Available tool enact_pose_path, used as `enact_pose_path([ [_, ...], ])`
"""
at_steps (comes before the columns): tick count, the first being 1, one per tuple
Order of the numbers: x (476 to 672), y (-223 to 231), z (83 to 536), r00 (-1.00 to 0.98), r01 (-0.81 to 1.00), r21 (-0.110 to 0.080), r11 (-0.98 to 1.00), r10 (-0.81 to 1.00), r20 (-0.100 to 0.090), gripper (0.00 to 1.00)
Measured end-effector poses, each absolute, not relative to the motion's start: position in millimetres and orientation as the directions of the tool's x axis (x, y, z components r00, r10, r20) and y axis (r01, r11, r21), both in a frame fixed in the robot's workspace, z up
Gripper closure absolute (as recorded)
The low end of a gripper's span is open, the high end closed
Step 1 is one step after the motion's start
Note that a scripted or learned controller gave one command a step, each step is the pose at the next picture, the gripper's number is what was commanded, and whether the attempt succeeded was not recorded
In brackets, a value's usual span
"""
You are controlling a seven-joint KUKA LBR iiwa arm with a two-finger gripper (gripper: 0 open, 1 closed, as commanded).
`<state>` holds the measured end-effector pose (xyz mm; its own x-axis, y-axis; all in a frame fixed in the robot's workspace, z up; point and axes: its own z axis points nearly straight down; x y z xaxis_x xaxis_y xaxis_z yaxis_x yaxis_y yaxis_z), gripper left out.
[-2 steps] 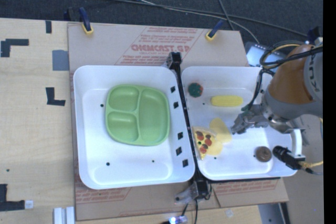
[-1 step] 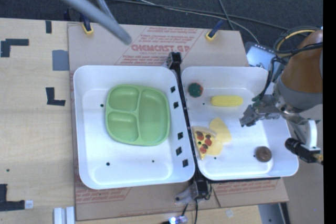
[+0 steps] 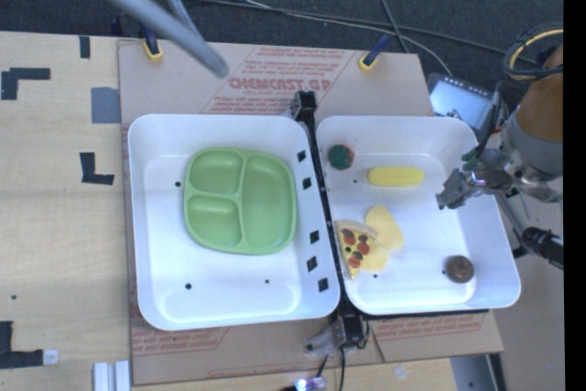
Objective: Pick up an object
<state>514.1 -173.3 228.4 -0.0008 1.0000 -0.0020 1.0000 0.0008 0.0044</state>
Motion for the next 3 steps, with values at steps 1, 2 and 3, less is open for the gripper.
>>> enact_pose_path([
  [1,515.3,-173,279,-0.002,1.0,0.005,0.002,1.0,-0.002,1.0],
  [2,532.9,-119,262,-0.006,1.0,-0.002,0.006,1.0,0.001,1.0],
  [3,553.5,-66,260,-0.006,1.0,-0.001,0.006,1.0,0.0,1.0],
])
